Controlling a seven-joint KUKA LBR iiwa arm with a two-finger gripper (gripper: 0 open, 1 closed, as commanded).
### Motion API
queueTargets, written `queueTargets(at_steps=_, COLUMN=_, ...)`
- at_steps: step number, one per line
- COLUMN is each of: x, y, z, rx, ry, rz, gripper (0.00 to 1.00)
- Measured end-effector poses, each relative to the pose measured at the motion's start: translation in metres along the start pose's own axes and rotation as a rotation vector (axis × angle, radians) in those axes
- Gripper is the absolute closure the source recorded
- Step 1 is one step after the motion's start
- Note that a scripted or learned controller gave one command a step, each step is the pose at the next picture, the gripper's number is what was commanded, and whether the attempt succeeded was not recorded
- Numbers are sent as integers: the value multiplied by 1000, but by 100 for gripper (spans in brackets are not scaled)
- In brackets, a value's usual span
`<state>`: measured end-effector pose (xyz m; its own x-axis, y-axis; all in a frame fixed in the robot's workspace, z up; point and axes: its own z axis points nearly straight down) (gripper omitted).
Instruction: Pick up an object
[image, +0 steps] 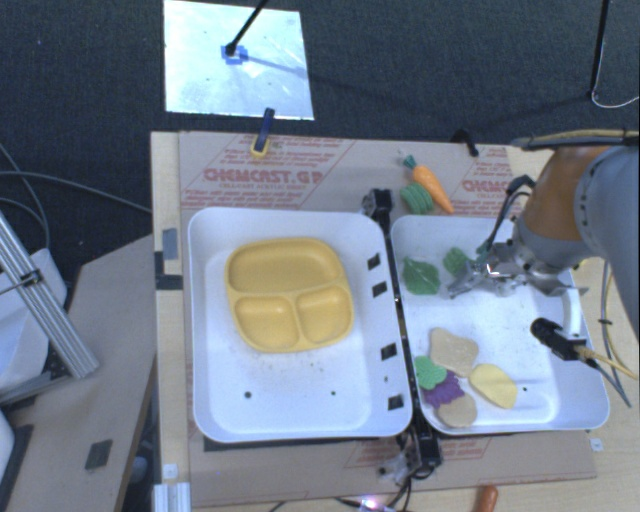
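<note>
Landmark for this entry: the right bin (580, 405). The gripper (468, 283) sits low over the bin's upper-left quarter, its metal fingers stretching leftward from the wrist toward the bin's left wall. Whether it is open or closed on anything, I cannot tell; the fingertips blur into the bin floor and nothing is clearly seen between them. Nearest candidates: a small green leafy piece (457, 260) touching or just above the finger line, and a larger green leafy piece (421, 276) just left of the tips, close to the bin's left wall. My judgement is that the larger leaf is the likelier target, since it lies straight ahead along the fingers' axis. It looks flat and thin, its long axis roughly across the approach. The tan slice (453, 351), purple piece (446, 387) and yellow piece (493, 385) lie toward the bin's lower-left, well apart from the gripper.
</note>
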<state>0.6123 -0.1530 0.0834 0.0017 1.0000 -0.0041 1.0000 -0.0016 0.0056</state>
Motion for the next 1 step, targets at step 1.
queueTargets(at_steps=1, x=-42, y=60, z=-14, rx=-5, ry=0, rz=-6, gripper=0)
